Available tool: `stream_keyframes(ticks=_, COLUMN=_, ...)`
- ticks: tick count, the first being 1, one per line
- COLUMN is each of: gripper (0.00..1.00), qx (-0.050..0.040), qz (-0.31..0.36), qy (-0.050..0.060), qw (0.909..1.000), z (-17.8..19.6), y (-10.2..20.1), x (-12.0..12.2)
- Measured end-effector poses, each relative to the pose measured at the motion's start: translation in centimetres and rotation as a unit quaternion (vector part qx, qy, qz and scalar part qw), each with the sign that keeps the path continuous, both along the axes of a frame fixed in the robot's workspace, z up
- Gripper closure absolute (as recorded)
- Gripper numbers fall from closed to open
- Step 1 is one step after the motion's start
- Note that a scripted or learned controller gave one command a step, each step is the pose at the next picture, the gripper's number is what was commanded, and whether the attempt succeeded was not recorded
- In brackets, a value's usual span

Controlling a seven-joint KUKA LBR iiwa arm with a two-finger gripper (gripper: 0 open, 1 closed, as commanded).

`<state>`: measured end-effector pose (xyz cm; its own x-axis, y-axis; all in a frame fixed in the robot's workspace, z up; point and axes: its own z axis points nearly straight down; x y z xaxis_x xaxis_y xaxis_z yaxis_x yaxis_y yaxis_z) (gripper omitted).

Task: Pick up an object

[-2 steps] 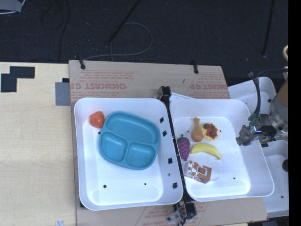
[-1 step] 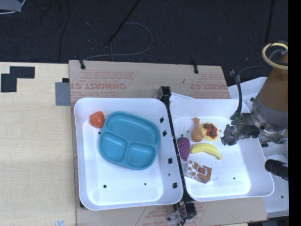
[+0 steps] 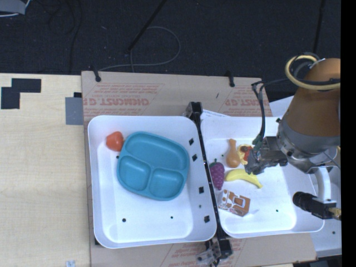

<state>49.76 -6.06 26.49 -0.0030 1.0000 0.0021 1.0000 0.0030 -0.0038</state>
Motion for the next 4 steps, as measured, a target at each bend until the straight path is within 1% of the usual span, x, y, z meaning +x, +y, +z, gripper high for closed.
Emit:
stream_keyframes(ticks=1, gripper=1.0, qx=0.0, qz=0.001, qy=0.0, qw=1.0, z=0.1, y=5.0, x=0.9)
stream_keyframes(ticks=2, gripper=1.0, qx=-0.0003, qz=0.0, qy=0.001, qw=1.0, z=-0.7, y=9.2, x=0.7)
stream_keyframes(ticks=3, gripper=1.0, qx=-0.0008, qz=0.0, qy=0.0, qw=1.0, z=-1.9, y=13.5, x=1.8)
stream_keyframes(ticks=4, gripper=0.0, qx=-0.0013, qz=-0.001, qy=0.0, qw=1.0, z=-1.8, y=13.4, x=1.8)
